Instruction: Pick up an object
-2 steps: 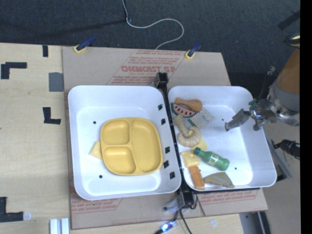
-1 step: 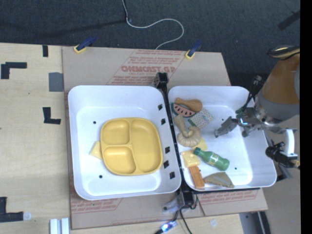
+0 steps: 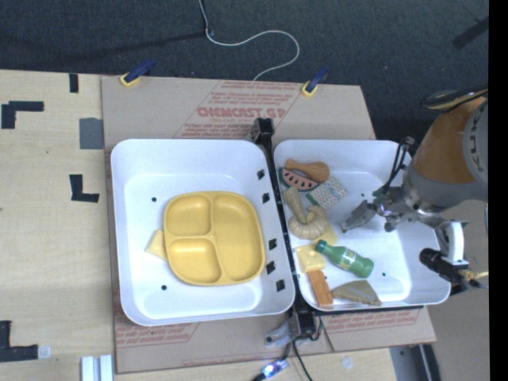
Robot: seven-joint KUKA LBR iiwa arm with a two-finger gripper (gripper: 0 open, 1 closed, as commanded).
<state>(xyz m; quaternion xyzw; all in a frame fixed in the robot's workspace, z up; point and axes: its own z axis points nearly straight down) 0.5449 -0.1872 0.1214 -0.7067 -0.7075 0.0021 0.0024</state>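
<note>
yellow divided plate point(image 3: 214, 238) in left bin point(image 3: 131, 169), toy food point(image 3: 309, 213) in right bin point(image 3: 349, 148), hand point(image 3: 355, 219) state unclear

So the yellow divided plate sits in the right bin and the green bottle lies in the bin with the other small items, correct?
Not quite. The camera view shows the yellow divided plate in the left bin, not the right. The green bottle does lie in the right bin with the other small items.
</note>
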